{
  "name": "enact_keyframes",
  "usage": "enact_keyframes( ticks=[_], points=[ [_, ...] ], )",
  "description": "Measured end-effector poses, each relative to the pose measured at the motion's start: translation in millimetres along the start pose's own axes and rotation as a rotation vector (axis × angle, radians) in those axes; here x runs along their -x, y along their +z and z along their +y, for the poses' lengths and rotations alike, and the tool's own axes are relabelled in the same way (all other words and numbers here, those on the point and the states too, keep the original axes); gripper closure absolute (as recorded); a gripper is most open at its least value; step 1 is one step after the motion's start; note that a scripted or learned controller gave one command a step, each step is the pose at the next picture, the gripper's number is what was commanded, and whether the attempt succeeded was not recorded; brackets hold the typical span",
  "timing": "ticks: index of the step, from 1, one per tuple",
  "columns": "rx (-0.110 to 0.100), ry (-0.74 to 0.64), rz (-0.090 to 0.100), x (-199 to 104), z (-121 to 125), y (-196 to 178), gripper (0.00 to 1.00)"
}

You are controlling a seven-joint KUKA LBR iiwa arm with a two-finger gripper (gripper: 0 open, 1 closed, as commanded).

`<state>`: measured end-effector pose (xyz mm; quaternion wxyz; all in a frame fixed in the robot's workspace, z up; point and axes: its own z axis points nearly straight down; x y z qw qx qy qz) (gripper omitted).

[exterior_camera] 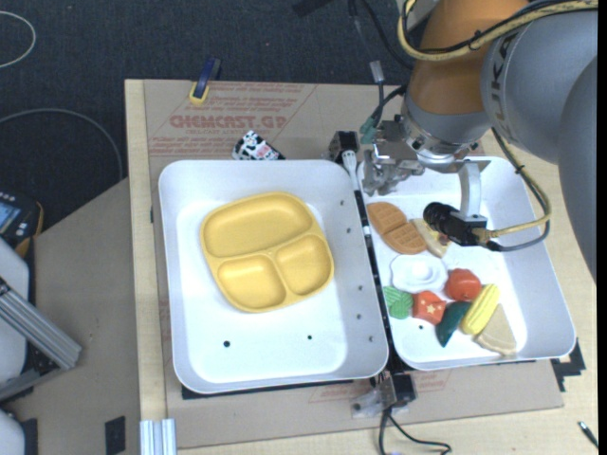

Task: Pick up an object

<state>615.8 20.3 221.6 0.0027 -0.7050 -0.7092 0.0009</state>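
Two shallow white bins of smooth, glossy plastic are set side by side on the desk (147,126), a pale board printed with faded red lettering. In the left bin (190,349) a yellow plate (267,251) is laid, rounded at the corners and divided into three compartments. The things to be picked are gathered in the right bin (542,282), toward its left and lower parts: a ridged brown bread piece (396,226), a flat white fried egg (417,273), a round red tomato (463,282), a small green piece (398,302), a red piece (430,306), a knobbly yellow corn cob (482,306) and a tan wedge (499,336).

The metal gripper (382,186) is seen at the upper left corner of the right bin, just above the bread piece; whether it is open or closed cannot be told, and nothing is seen held in it.

The desk is surrounded by dark speckled carpet (95,45).
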Motion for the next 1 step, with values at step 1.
enact_keyframes(
  ticks=[1],
  points=[
    [0.001,0.003,-0.001,-21.5,-11.3,4.3,1.0]
  ],
)
